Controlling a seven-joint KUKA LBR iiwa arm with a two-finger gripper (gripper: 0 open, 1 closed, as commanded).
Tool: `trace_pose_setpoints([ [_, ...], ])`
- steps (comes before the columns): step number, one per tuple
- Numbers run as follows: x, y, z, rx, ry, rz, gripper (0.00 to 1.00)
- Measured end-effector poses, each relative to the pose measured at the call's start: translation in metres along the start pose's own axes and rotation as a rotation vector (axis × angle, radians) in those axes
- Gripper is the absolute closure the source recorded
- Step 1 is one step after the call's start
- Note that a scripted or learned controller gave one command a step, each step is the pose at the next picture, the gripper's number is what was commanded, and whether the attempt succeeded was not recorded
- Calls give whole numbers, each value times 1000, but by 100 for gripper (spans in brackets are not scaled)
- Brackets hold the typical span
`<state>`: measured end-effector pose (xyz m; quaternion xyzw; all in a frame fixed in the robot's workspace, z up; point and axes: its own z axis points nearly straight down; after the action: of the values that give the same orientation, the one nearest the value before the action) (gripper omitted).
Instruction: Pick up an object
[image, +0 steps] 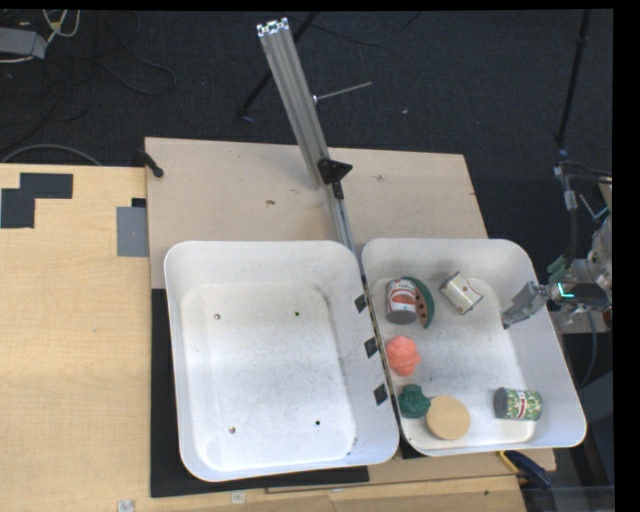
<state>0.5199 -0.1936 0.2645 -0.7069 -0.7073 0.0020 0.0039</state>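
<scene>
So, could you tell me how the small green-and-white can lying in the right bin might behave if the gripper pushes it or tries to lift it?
The green-and-white can lies on its side, so a nudge would probably roll it. It sits near the right bin wall, which may stop it but could crowd a grasp. Its rounded, likely smooth sides might slip unless gripped squarely.

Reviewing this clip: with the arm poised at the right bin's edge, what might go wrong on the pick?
1. The end effector sits by the right bin wall, so a descent may clip that rim.
2. The green toy and tan disc touch each other, so a grasp there could catch both or push one away.
3. The green can lies on its side and may roll.
</scene>
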Motion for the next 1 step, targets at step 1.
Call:
trace_pose_setpoints([
  [1, 0, 1, -2, -3, -1, 1, 0],
])
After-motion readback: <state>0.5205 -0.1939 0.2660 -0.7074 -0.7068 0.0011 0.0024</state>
